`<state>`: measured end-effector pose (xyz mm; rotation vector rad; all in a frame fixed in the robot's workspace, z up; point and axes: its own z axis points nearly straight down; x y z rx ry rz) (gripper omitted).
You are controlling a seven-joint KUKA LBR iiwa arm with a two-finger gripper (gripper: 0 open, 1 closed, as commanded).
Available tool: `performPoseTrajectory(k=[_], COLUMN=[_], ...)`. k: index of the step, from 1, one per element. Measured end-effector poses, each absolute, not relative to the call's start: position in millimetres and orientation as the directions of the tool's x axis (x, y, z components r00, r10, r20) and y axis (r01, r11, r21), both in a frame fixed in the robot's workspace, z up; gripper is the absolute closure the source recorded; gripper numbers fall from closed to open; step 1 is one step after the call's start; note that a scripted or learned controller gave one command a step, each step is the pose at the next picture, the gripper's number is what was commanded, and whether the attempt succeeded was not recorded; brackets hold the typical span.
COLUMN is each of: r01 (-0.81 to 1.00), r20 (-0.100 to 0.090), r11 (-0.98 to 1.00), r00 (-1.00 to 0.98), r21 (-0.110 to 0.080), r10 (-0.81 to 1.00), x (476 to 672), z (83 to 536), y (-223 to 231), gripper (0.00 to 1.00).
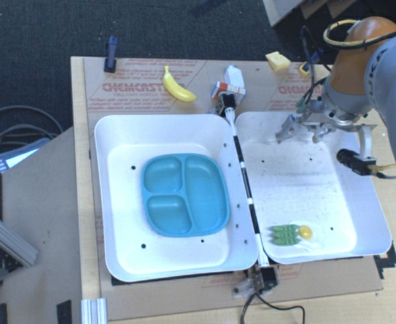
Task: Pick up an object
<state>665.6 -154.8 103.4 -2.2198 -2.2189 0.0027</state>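
A small green toy point(285, 234) with a yellow piece point(305, 233) beside it lies near the front edge of the right bin point(359, 201). My gripper point(299, 133) hangs over the far end of that bin, well away from the green toy. Its two fingers stand apart, open, with nothing between them. The grey arm with its orange band point(359, 52) reaches in from the upper right.
A blue divided plate point(185, 194) lies in the left bin point(117, 181). Behind the bins on the cardboard are a yellow banana point(177, 87), a small white and red item point(230, 86), a yellow block point(277, 61) and a dark blue piece point(110, 52).
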Motion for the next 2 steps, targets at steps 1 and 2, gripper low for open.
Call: performPoseTrajectory(k=[1,2], r01=[1.000,1.000], r20=[0.000,0.000], r11=[0.000,0.000], r00=[0.000,0.000], r21=[0.001,0.001], r10=[1.000,1.000], x=[627.1,627.2], z=[158.1,167.3], y=[-140.5,-140.5], gripper=[0.00,1.00])
